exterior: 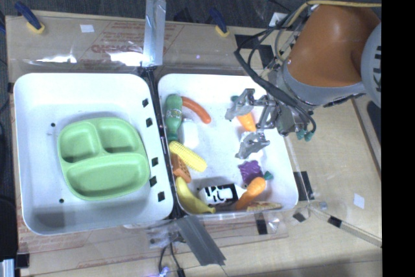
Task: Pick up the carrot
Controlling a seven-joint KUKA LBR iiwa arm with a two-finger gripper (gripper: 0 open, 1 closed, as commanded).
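I'm watching the gripper [248, 121] hang over the right bin [224, 84], centre-right of the frame, fingers spread. One finger sits at upper left of a small orange piece [246, 121], the other below it. That piece lies between the fingers, but whether it's clamped or just under them I can't tell, so I'm not calling it held.

The carrot [254, 190] I read as the orange tapered thing with a green top at the bin's lower right, just beside the purple grapes [250, 172] and touching the wall side. The orange piece under the gripper could be another carrot chunk; too small to be sure.

The lower left of that bin is crowded: corn cob [187, 156], banana [189, 198], a black-and-white pack [219, 192]. At its upper left are a green vegetable [172, 115] and an orange-red sausage-like item [196, 109]. The green divided plate [102, 157] sits in the left bin [39, 84].

To do this well, I judge the fingers should straddle the carrot across its narrow width, clear of the grapes and the bin wall, then close fully before lifting. Risk: clipping the grapes.
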